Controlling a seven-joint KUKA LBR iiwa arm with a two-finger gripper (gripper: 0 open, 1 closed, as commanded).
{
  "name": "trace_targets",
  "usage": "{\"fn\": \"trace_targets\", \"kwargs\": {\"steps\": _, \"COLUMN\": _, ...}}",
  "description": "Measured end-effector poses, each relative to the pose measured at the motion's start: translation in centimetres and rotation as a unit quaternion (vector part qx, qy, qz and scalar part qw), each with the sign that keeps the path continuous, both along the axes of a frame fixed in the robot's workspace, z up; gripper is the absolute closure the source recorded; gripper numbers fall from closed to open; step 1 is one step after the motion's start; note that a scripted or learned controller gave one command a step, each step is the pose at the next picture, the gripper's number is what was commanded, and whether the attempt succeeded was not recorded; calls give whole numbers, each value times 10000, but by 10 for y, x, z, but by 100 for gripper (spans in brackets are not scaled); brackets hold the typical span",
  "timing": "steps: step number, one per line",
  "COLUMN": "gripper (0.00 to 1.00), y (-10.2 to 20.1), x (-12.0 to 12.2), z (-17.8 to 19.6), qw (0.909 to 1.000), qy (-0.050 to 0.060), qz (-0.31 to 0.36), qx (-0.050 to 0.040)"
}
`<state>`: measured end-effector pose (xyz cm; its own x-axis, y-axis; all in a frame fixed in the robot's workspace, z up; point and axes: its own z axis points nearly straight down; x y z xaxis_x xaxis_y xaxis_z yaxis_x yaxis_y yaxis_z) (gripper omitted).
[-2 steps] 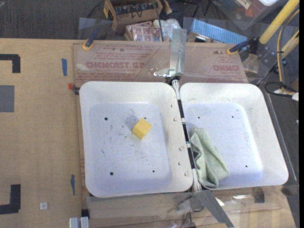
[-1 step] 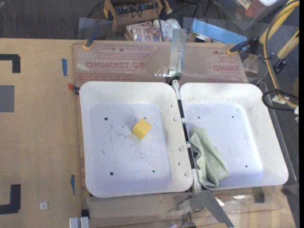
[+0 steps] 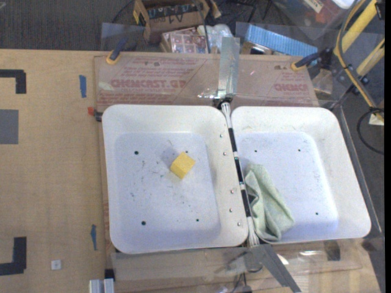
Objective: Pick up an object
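A small yellow block (image 3: 182, 165) lies near the middle of the left white bin (image 3: 122, 127). A crumpled pale green cloth (image 3: 267, 203) rests in the right white bin (image 3: 330, 163), bunched against its left wall and reaching down to the bin's near edge.
The two bins meet along a central seam (image 3: 235, 170) with a metal bracket (image 3: 228, 72) standing behind it. A cardboard sheet (image 3: 153, 81) lies behind the bins. Clutter of boxes (image 3: 177, 17) and a yellow frame (image 3: 360, 23) sit at the back.
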<state>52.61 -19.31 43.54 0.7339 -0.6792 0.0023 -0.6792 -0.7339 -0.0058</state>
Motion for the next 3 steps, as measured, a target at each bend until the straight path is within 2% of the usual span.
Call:
{"fn": "trace_targets", "kwargs": {"steps": 1, "gripper": 100, "y": 43, "x": -14, "z": -95, "qw": 9783, "qy": 9, "qz": 2071, "qx": -4}}
{"fn": "trace_targets", "kwargs": {"steps": 2, "gripper": 100, "y": 12, "x": -26, "z": -15, "qw": 9626, "qy": -4, "qz": 2708, "qx": -1}}
{"fn": "trace_targets", "kwargs": {"steps": 3, "gripper": 100, "y": -28, "x": 24, "z": -54, "qw": 9626, "qy": -5, "qz": 2710, "qx": -4}}
